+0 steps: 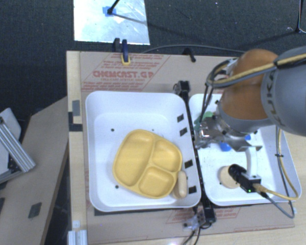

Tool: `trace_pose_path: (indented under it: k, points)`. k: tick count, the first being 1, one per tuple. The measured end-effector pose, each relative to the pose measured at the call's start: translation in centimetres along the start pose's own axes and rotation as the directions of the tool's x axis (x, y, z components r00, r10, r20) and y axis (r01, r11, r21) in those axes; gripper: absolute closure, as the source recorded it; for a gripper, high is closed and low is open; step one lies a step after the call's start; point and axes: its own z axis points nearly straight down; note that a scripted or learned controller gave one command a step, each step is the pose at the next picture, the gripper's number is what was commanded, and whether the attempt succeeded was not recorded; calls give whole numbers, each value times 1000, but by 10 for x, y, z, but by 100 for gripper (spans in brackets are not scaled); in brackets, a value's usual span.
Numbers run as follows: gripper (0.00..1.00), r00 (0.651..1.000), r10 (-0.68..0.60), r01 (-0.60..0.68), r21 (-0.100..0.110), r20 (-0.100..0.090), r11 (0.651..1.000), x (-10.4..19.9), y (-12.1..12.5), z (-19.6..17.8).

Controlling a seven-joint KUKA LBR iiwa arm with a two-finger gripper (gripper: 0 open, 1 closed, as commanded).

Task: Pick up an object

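Observation:
My gripper [208, 135] hangs low over the left part of the right bin [283, 185], mostly hidden under the grey and orange wrist. A small blue object [225, 147] lies just right of it, and a bit of green [206, 118] shows at the wrist's left edge. Nearer the front of the same bin sits a round tan piece [225, 177]. In the left bin [107, 111], a yellow divided plate [147, 162] lies flat with a beige roll-shaped object [181, 184] against its front right corner.
The black divider [191, 137] between the two bins runs right beside the gripper. A blue and yellow clamp [124, 51] holds the board's back edge. An aluminium rail [10, 142] stands off to the left of the bench.

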Motion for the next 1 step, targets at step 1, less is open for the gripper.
trace_pose_path:
  k: [1]
  points:
    - [100, 1000, 0, 0, 1, 0, 1000, 57, -8, 5]
